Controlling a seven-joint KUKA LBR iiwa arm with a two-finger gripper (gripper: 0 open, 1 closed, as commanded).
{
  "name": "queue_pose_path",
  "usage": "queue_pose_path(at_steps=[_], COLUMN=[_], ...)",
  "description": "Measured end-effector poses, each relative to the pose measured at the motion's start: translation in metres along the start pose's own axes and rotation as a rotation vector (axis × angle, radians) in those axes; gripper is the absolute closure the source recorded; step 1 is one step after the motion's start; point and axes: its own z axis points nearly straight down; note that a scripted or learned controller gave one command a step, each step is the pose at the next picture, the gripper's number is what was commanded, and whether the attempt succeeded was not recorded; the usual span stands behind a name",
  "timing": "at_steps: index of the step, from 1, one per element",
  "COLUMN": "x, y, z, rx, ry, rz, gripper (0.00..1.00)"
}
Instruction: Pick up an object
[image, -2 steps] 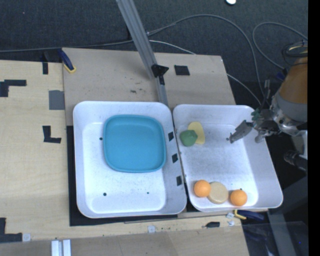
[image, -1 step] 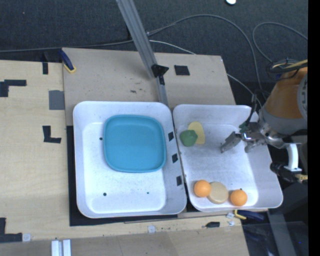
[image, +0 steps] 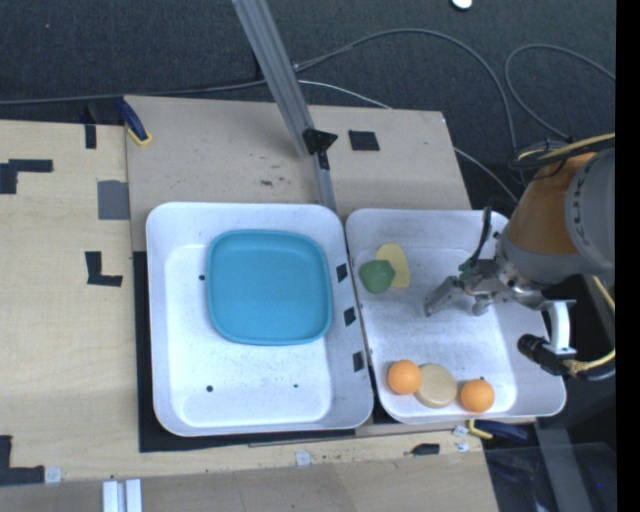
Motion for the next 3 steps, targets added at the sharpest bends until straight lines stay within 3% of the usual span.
queue_pose_path(at_steps=[1, 3], x=[0.000, 0.006], y=[0.001, 0.007], z=[-0.013, -0.135], rx=[-0.004, -0.010], ry=[-0.001, -0.002], rz=[0.000, 0.000], gripper=[1.00, 1.00])
